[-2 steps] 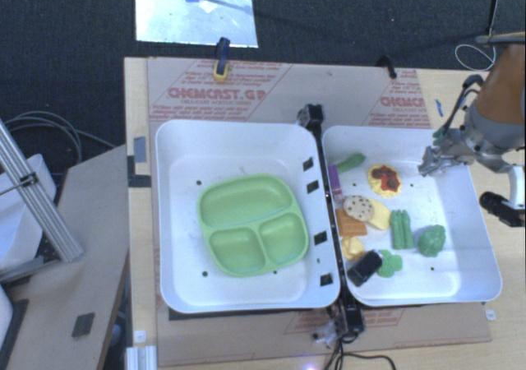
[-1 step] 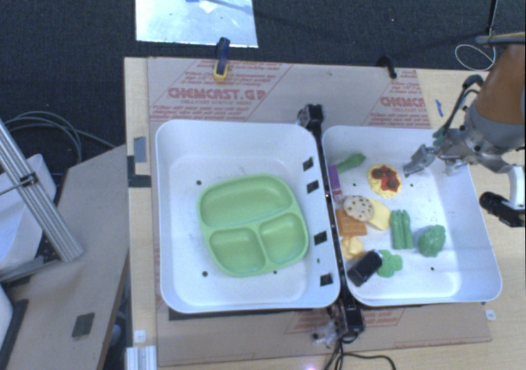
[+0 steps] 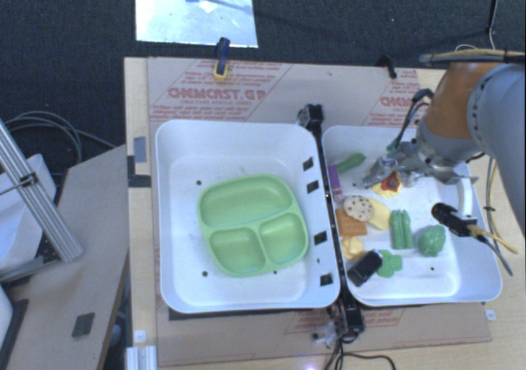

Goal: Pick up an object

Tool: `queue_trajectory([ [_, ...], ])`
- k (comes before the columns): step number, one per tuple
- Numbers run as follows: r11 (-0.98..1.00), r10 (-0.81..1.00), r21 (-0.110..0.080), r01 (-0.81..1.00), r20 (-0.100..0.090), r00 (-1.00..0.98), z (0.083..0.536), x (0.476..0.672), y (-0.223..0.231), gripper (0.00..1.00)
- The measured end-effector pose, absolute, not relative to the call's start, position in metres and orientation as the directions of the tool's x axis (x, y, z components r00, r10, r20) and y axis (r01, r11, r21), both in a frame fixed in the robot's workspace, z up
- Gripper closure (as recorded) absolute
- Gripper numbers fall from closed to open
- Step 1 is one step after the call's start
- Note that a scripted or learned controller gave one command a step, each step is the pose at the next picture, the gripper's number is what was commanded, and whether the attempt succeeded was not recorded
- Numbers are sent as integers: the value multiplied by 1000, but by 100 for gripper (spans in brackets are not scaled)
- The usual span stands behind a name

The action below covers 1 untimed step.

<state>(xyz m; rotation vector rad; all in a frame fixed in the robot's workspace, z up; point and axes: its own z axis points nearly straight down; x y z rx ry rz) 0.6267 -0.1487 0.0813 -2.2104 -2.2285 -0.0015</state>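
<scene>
Green tray: we see a pale green divided plate (image 3: 251, 224) lying in the left bin (image 3: 177, 187), near its middle, with three compartments that hold nothing we can make out.

Left bin: white and shallow; besides the plate we find only a few small dark marks on its floor.

Divider: a dark strip (image 3: 322, 187) runs between the two bins, where their rims meet.

Right bin: the second white bin (image 3: 477, 274) holds all the small toy foods, gathered mostly on its left half.

Objects to choose: a green pod-like piece (image 3: 351, 161) near the upper left, a round speckled cookie (image 3: 358, 207), an orange slab (image 3: 351, 226) just below it, a green ribbed vegetable (image 3: 401, 228), a green broccoli-like lump (image 3: 431, 239) and a black block (image 3: 365, 267) near the front rim.

Gripper: the gripper (image 3: 393, 169) hangs low over the upper part of the right bin, just above a small red and yellow piece (image 3: 389, 185).

Fingers: we cannot tell their state, because the metal parts blur together.

Step in hand: we judge that the arm is at the approach or descent toward a pick, with nothing visibly held yet.

Next move: we think it calls for centring on one piece, probably the red and yellow one, since the cookie lies close beside and could be pushed aside.
</scene>
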Motion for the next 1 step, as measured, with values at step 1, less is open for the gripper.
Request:
queue_trajectory([
  [1, 1, 1000, -4, 1000, 2, -1, 84, 554, -107, 0],
])
